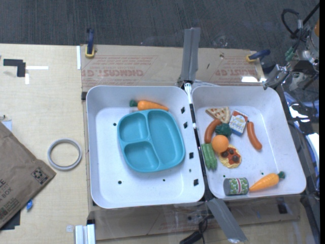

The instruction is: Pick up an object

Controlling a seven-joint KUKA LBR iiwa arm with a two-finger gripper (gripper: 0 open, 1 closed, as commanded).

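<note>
The right bin (284, 136) holds several toy foods: a toast triangle (218, 113), a small carton (237, 122), two sausages (212, 130) (254, 135), broccoli (222, 129), an orange (220, 144), a pizza slice (232, 157), a green cucumber (209, 155), a can (236, 186) and a carrot (265, 182). In the left bin (101, 177) lie a blue divided plate (151, 139) and a second carrot (149, 105) behind it. My arm's end with the gripper (284, 72) hangs over the far right corner of the right bin, above and apart from the foods.
A roll of tape (64, 153) and a brown cardboard box (15, 172) lie on the bench left of the bins. Clamps (90, 50) (258, 56) sit at the cardboard's back edge. A grey bar (191, 55) rises behind the bins' shared wall.
</note>
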